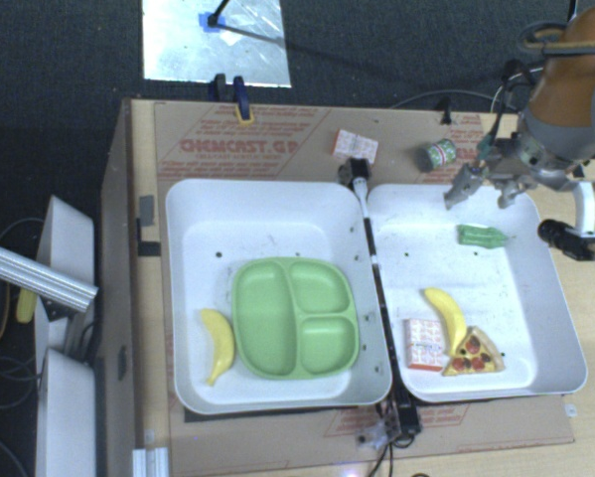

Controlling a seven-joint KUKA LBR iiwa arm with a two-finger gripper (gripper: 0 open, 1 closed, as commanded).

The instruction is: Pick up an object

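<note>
So the pincer point(484, 193) hangs spread and holding nothing over the far edge of the right bin point(565, 341). Just below it a small glossy green pod-shaped piece point(482, 236) lies flat, long axis running left-right. Near that bin's front edge a smooth curved yellow banana point(446, 315) points toward the back-left.

Single fixed camera, mounted above the bench point(277, 132) and looking down at a slant from its near side. Both white bins lie side by side across the middle of the view: the left bin point(193, 227) and the right bin point(545, 296), meeting at a central seam. The far edge of the bench appears toward the top, with dark floor point(59, 38) beyond. The arm point(575, 68) enters from the right. The distance takes in both bins whole.
</note>
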